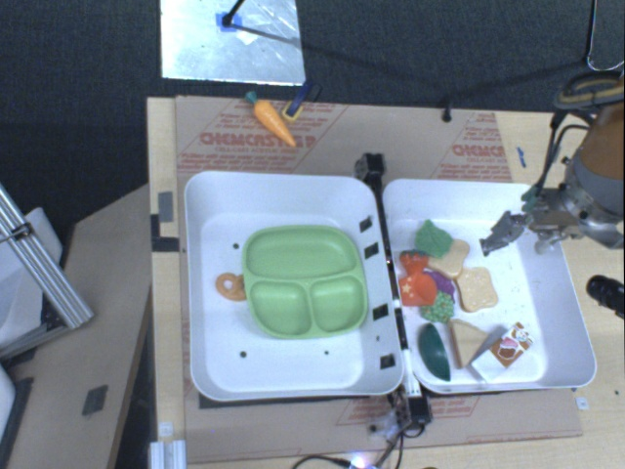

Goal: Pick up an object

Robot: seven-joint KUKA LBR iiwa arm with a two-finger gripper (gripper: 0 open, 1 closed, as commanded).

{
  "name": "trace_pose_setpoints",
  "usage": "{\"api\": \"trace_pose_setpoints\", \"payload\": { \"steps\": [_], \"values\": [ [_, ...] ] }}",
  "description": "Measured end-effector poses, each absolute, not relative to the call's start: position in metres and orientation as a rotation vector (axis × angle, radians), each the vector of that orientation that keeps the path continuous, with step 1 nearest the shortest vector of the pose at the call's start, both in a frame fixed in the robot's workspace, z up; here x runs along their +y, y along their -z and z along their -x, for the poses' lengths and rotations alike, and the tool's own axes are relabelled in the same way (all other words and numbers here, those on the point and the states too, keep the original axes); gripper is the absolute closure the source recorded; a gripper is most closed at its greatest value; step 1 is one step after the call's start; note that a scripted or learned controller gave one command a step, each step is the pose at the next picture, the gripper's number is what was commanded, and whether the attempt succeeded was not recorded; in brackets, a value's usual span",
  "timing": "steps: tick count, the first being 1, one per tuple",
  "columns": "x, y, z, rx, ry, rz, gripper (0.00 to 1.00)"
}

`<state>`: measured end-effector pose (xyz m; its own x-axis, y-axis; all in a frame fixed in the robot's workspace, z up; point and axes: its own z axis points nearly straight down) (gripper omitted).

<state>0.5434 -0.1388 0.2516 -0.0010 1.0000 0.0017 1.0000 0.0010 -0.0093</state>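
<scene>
Bench (459, 135): seen from above at a slant, it carries two shallow white bins side by side, under brown cardboard.
Left bin (210, 223): holds a green divided tray (303, 279), with a small orange ring (230, 286) touching the tray at its 9 o'clock side.
Right bin (562, 311): toy food clustered toward its 8 o'clock corner: green leafy piece (433, 235), bread slice (477, 288), red-orange piece (418, 286), dark green pod (435, 350), small printed carton (512, 346).
Claw (496, 238): over the right bin at about 1 o'clock, fingers slightly apart, nothing between them, apart from the food.
Nearest pick: the bread slice, at 7 o'clock from the claw.
Doing it well: I would choose a piece with free edges, centre above it, straddle it, then descend; crowded neighbours may spoil the grip.
Outside the bins: a toy carrot (272, 121) at 12 o'clock on the cardboard.
</scene>
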Motion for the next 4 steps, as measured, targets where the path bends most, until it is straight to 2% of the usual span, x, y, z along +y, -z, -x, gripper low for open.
{"api": "trace_pose_setpoints", "payload": {
  "steps": [1,2,4],
  "values": [
    [-0.139,-0.257,-0.546,-2.226,0.002,2.218,0.0],
    [-0.138,-0.197,-0.538,-2.221,-0.003,2.218,0.0],
    [-0.13,-0.107,-0.526,-2.221,0.001,2.22,0.0]
  ]
}}
